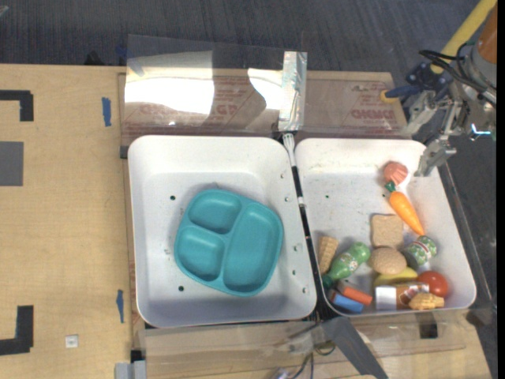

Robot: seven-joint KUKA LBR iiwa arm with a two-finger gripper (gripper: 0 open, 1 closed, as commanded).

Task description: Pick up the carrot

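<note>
Camera view: two white bins side by side on the surface; the right bin [316,152] holds the toys, the left bin [150,160] holds a teal divided plate [229,243].
Carrot [407,210]: lies in the right bin toward its 2 o'clock corner, tip pointing to 5 o'clock, its green top just beside a small orange-and-white toy [394,170].
Neighbours: a tan bread slice [387,229] sits near the carrot at 7 o'clock; a green-and-white round toy [421,249] is just off its tip.
Pincer [432,158]: hangs over the bin's rim at the carrot's 1 o'clock, holding nothing; whether it is spread or pressed together, I cannot tell.
Step in hand: approach, judged not yet begun in earnest.
Doing it well: come down over the carrot's thick middle, jaws across its short width, turned to match its slant, clear of the toy at its top and the bin wall.
</note>
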